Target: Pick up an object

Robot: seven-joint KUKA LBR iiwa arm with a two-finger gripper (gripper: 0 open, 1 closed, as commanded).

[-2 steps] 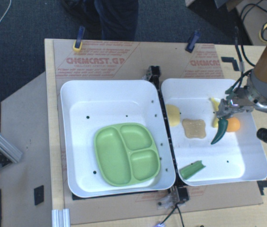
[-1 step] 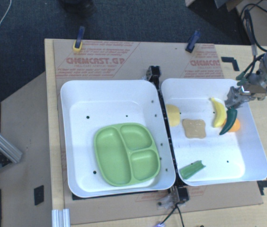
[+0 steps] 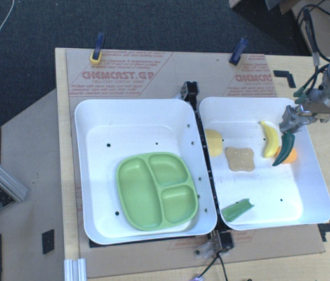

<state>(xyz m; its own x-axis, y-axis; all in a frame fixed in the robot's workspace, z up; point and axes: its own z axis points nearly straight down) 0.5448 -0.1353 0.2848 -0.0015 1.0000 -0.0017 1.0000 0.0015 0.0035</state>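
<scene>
My gripper (image 3: 289,127) reaches in from the right over the far right part of the right bin (image 3: 270,215). A dark green pepper (image 3: 283,150) hangs tilted from its tips, its upper end pinched between the fingers. Just beside the pepper lie a yellow banana (image 3: 270,138) and a small orange piece (image 3: 292,155). Further left in the same bin are a tan slice of bread (image 3: 239,158), a yellow round piece (image 3: 213,142) against the left wall, and a light green leafy piece (image 3: 236,209) near the front.
The left bin (image 3: 95,122) holds a green divided plate (image 3: 156,189). A black clamp (image 3: 189,90) sits where the bins meet at the back. Blue clips (image 3: 239,50) hold the cardboard sheet.
</scene>
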